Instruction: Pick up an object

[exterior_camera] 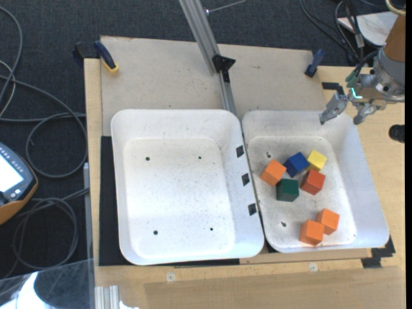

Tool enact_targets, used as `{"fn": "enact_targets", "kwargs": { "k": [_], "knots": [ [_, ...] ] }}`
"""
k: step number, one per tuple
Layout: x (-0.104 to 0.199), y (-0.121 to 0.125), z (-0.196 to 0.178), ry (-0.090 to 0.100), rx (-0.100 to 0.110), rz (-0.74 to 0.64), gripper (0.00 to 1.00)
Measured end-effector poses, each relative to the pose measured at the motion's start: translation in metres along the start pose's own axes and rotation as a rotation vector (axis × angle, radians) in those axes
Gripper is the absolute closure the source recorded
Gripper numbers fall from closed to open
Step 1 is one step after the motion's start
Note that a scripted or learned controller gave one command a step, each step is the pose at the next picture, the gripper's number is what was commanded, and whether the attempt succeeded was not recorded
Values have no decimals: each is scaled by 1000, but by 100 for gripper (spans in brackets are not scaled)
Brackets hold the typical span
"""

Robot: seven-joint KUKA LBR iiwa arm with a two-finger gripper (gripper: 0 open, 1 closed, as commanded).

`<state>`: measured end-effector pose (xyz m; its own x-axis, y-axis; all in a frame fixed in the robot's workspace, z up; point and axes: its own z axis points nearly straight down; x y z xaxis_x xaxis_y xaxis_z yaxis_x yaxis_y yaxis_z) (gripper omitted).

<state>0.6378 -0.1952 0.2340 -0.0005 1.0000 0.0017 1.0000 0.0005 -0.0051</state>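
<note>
The right bin (360,172) holds several small blocks. An orange block (273,171), a blue block (296,163), a yellow block (317,159), a dark green block (288,189) and a red-orange block (313,181) cluster near its middle. Two orange blocks (320,226) lie close together near its front edge. My gripper (346,112) hangs above the bin's far right corner, well apart from the blocks, open with nothing between its fingers.
The left bin (174,185) sits beside the right one. A slanted metal pole (203,28) rises from the bench's back middle. Blue clamps (106,55) hold the back corners. Cables lie on the dark floor around the bench.
</note>
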Motion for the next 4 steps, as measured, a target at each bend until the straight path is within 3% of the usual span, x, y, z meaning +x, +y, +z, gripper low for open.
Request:
{"fn": "enact_targets", "kwargs": {
  "k": [1, 3, 4],
  "knots": [
    [0, 1, -3, -2, -4, -1, 0],
    [-10, -5, 110, 0, 1, 1, 0],
    [-9, -5, 136, -1, -1, 0, 0]
  ]
}}
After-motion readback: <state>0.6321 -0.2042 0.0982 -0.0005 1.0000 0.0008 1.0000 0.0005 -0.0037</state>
